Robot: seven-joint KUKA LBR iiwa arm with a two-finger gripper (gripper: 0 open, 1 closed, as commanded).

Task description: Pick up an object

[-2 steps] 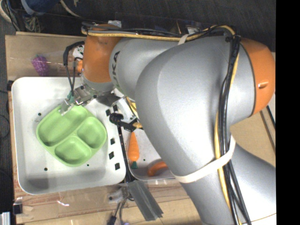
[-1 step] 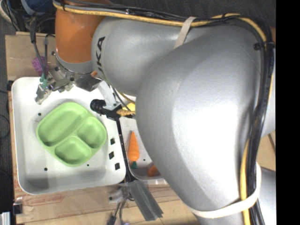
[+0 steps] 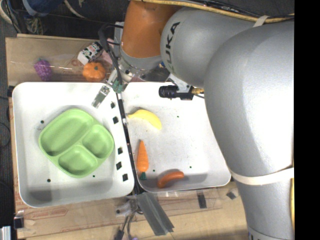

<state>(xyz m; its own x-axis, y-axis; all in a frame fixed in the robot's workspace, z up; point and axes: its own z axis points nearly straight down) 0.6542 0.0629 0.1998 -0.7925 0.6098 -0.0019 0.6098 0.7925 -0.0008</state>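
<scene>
The banana (image 3: 145, 118), carrot (image 3: 142, 156) and sausage (image 3: 170, 178) are lying ungrasped in the right bin (image 3: 200, 134), and you are seeing the hand (image 3: 103, 96) hovering top-centre, grip state unclear.

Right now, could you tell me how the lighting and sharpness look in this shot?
Camera view: even, bright light; the white bins look near washed out, soft shadow in their lower corners; the arm looms large and soft; banana and carrot fairly sharp.

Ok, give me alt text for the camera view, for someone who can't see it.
A grey KUKA arm reaches from the right over two white bins; its end effector hangs above the left bin, which holds a green divided plate. The right bin holds a banana, carrot and sausage.
</scene>
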